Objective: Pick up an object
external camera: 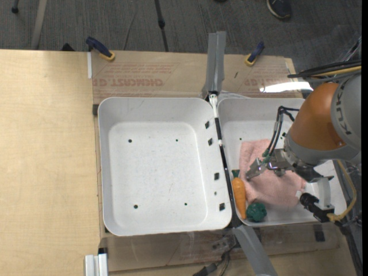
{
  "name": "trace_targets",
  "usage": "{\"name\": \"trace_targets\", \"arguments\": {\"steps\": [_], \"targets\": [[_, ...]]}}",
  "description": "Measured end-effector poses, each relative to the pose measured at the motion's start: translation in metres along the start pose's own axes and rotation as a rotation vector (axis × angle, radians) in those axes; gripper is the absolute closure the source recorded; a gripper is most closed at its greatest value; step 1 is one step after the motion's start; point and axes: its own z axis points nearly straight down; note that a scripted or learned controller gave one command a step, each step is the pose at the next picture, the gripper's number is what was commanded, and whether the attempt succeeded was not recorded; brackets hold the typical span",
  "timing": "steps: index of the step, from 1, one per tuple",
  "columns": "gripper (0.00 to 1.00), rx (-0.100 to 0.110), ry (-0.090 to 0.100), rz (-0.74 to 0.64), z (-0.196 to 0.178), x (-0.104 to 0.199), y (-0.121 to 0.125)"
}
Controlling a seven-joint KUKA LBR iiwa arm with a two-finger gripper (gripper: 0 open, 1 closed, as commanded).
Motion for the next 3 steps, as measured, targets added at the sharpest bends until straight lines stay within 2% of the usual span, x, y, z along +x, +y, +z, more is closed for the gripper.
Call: {"name": "trace_targets", "arguments": {"steps": [1, 3], "targets": [[0.0, -0.004, -0.001, 0.018, -0.001, 0.003, 0.079], [0.0, -0.002, -0.001, -0.165, -0.005, 0.0, -0.034]]}}
